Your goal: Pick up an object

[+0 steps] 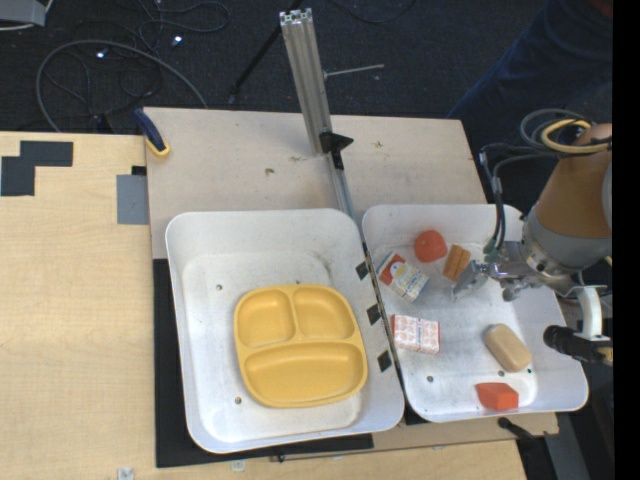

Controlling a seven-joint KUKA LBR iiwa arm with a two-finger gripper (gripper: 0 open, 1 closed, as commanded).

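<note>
The gripper (478,276) hangs low in the right bin (540,393), just beside the small brown block (457,261) near the bin's middle; whether it is open or closed on anything I cannot tell. A clean pick probably means centring over that block, clear of the red ball (430,245) and carton (404,276), then descending straight and closing before lifting

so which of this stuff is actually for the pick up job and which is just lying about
For the job:
- hand, low over the right bin
- candidates in that bin: red ball, orange block, small carton, pink-and-white packet, tan block, red piece

Lying about:
- yellow divided plate in the left bin
- metal post
- cables on the floor
</note>
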